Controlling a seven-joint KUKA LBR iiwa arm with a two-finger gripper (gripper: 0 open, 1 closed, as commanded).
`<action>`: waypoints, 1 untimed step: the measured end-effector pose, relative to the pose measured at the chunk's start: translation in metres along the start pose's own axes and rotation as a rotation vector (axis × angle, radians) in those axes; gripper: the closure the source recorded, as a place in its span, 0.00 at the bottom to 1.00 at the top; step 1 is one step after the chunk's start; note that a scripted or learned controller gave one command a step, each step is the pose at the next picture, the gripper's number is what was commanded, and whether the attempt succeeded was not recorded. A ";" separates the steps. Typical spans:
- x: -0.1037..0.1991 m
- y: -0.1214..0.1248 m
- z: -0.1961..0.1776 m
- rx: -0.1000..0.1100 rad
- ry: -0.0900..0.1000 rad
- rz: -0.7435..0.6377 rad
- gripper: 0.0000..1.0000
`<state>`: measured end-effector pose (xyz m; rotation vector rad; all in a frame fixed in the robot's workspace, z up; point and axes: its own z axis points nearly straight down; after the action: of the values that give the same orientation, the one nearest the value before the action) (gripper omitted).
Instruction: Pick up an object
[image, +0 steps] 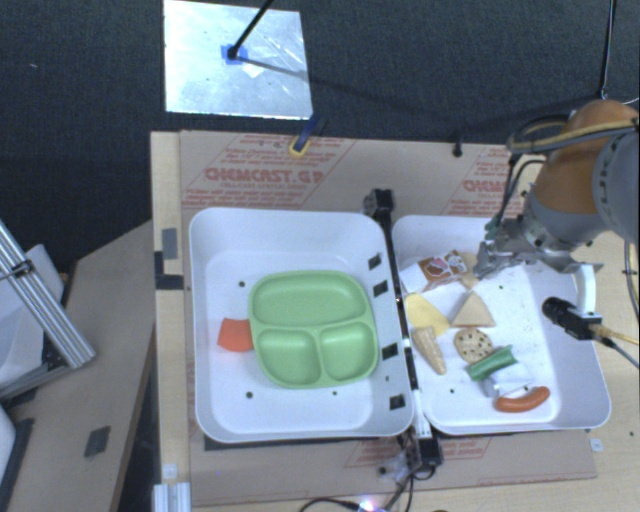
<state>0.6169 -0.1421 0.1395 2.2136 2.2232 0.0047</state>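
The right bin (590, 385) holds several toy foods. Among them are a brown-and-white snack piece (446, 267), a tan triangle (472, 311), a yellow wedge (424, 313), a corn cob (431, 351), a cookie (471, 344), a green piece (491, 361) and a red sausage (521, 400). My gripper (492, 257) hangs low over the back of this bin, just right of the snack piece and above the tan triangle. Nothing shows clearly in its grasp.
The left bin (215, 240) carries a green divided plate (308, 328) and an orange piece (235, 335). Black clips (385, 290) run along the ridge between the bins. A black-and-white fitting (570, 315) juts in at the right bin's right side.
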 end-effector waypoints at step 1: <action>-0.010 -0.001 -0.053 -0.002 -0.001 0.003 1.00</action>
<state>0.6153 -0.1520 0.1923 2.2152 2.2183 0.0058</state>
